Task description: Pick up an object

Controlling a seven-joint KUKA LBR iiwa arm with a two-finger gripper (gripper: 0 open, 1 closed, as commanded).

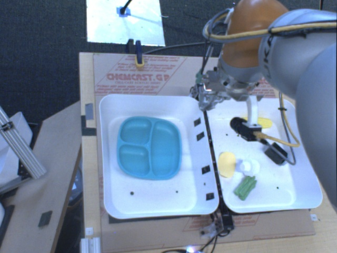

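Note:
In the left bin (158, 202) lies a blue divided plate (149, 147). The right bin (295, 191) holds a pale yellow piece (227, 164), a small white piece (248, 166) beside it and a green piece (245, 187) just in front. Another yellow piece (264, 123) lies farther back, partly hidden by the arm. My gripper (204, 100) hangs over the back end of the wall between the two bins, apart from all of these things.
The grey arm with its orange band (253, 20) covers the back right of the bench. Cardboard (137, 78) lies under the bins, with a blue and yellow clamp (139, 54) at its back edge.

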